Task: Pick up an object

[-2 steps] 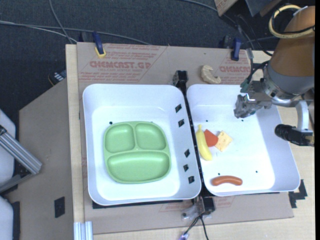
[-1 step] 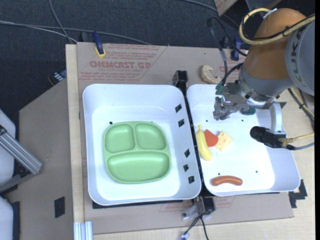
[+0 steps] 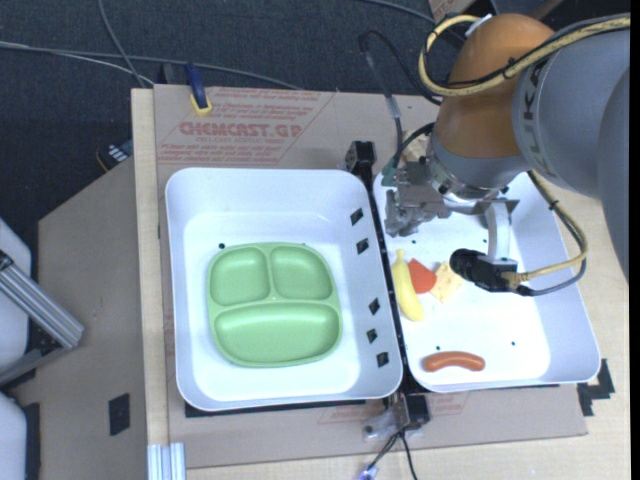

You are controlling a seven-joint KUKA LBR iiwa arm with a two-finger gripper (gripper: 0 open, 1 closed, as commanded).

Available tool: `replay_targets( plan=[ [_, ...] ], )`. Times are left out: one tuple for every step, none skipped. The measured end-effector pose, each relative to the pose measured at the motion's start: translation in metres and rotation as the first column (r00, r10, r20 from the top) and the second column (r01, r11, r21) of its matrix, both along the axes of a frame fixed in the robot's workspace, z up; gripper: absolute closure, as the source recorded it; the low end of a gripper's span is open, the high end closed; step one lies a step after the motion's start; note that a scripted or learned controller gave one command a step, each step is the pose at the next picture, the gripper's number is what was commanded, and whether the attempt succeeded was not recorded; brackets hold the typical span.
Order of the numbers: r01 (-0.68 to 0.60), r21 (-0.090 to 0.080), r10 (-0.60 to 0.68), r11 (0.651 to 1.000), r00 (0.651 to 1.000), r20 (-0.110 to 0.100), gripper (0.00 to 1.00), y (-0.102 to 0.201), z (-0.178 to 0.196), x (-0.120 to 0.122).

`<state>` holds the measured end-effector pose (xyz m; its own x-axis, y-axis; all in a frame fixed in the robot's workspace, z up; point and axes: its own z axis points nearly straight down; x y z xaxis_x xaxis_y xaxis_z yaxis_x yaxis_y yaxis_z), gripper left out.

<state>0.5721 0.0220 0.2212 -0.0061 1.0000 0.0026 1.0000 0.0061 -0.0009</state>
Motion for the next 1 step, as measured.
replay_targets(
  plan=[
    [0.000, 0.000, 0.000, 1.000, 1.000, 0.002, 1.00, 0.0569, -0.0062, 0.0120]
  ],
)
